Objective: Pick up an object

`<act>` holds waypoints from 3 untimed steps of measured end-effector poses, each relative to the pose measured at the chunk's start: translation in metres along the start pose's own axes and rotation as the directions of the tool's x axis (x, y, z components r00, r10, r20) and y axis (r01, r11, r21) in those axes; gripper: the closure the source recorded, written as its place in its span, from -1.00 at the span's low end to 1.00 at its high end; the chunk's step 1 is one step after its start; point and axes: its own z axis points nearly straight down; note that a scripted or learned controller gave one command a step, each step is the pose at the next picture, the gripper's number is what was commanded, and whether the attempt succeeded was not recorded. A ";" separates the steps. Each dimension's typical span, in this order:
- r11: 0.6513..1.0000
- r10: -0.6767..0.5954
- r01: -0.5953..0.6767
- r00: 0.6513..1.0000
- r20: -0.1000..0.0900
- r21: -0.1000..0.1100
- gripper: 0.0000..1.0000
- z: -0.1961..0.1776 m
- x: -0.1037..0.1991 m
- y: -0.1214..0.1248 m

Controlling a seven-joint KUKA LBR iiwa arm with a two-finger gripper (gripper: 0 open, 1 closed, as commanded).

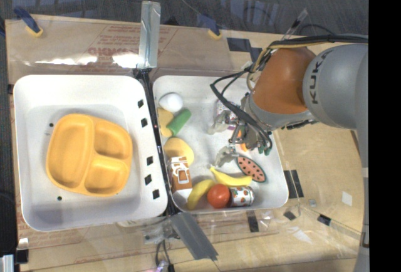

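Watermelon slice (pixel 251 169) lies in the right bin (pixel 200 86), beside a banana (pixel 229 177). Above it hangs the tool (pixel 233 139); whether it is apart or together, I cannot tell.

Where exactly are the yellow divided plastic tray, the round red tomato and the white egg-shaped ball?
Yellow divided plastic tray (pixel 89 153): camera view, on the ridge where its compartments meet.
Round red tomato (pixel 218 196): camera view, on the middle of its top.
White egg-shaped ball (pixel 170 101): camera view, on its rounded top.
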 end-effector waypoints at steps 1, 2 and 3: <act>1.000 0.000 0.000 1.000 0.000 0.000 -1.00 0.000 0.000 0.000; 1.000 -0.003 0.003 1.000 0.004 0.001 1.00 -0.011 -0.002 0.000; 1.000 -0.004 0.004 1.000 0.003 0.001 -1.00 -0.011 -0.001 0.001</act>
